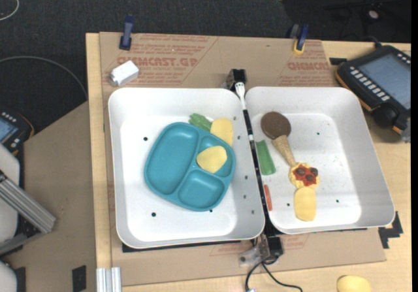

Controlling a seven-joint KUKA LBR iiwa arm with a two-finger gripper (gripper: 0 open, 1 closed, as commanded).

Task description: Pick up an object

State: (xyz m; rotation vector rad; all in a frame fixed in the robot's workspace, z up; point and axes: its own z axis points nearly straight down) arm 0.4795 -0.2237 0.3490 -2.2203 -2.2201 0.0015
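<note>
The left bin [130, 212] holds a teal divided plate [173, 166] with a pale yellow piece [211, 159] lying on its right edge. Behind the plate lie a green piece [200, 121] and a yellow piece [223, 130]. In the right bin [353, 153] a brown round-headed spoon [277, 129] points toward the front. A green strip [265, 157] lies beside the bin's left wall. Nearer the front sit a small pizza slice toy [304, 174] and a yellow block [304, 206].
A black handheld controller [379, 81] rests at the bench's right edge. A small white object [124, 73] lies on the cardboard behind the left bin. Blue clamps [126, 32] [300, 38] hold the board's far edge. A yellow object [353, 283] lies at the bottom right.
</note>
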